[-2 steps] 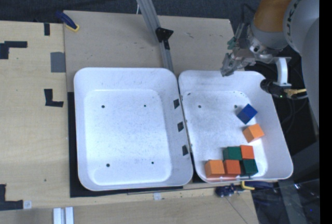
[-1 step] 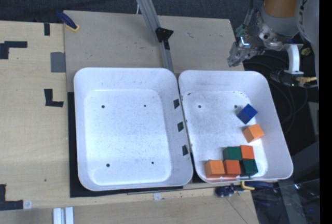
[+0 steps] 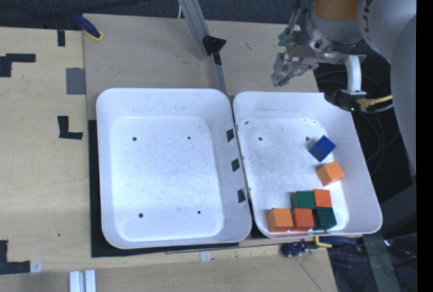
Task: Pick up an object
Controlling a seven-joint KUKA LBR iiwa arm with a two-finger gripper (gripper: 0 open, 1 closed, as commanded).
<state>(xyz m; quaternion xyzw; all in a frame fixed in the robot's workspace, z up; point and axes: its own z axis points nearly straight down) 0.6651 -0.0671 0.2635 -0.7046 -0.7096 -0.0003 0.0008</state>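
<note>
White right bin (image 3: 270, 149) keeps its blocks (image 3: 308, 209) crowded near the front edge; gripper (image 3: 285, 76) state unclear.

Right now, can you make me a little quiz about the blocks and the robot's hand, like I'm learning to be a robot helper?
1. True or false: the blue block lies in the right bin.
2. Where is the hand?
A. pressed down among the blocks
B. above the bench just beyond the right bin's far rim
C. over the left bin
3. Fill in: the block beside the blue block, a little nearer the camera, is ______.

Key:
1. True.
2. B; it holds nothing that I can see.
3. Orange: that is the lone orange block.
</note>
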